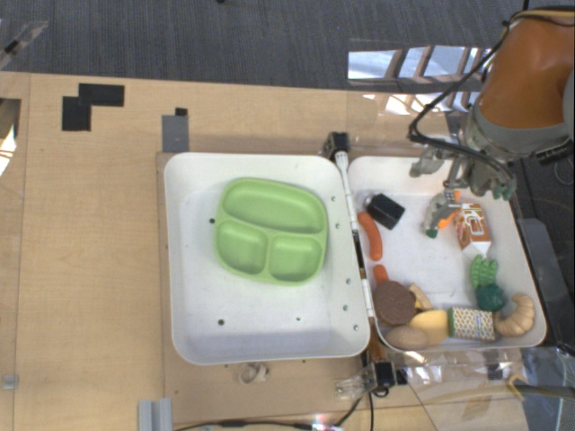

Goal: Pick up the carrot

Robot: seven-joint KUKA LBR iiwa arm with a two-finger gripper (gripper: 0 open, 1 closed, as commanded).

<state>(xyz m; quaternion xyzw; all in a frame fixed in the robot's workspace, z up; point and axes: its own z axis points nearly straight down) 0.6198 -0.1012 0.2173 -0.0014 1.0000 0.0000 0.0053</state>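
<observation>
The arm [530, 70] reaches in from the right over the right bin [409, 173], its gripper [446, 206] hanging low above the bin's upper middle. The fingers [438, 212] pinch a small orange carrot [445, 210] with a green tip; it hangs between them, just left of a white and orange carton [471, 225]. A black block [385, 209] lies to the left, apart from the gripper. By the bin's left wall lies a red sausage [370, 233]. Along the near side sit a brown cookie [393, 301], a potato [409, 336], a yellow piece [431, 321], a croissant [517, 316] and green pieces [485, 281]. The left bin [193, 330] holds a green divided plate [269, 229]. Both bins rest on the wooden worktop [81, 268]
</observation>
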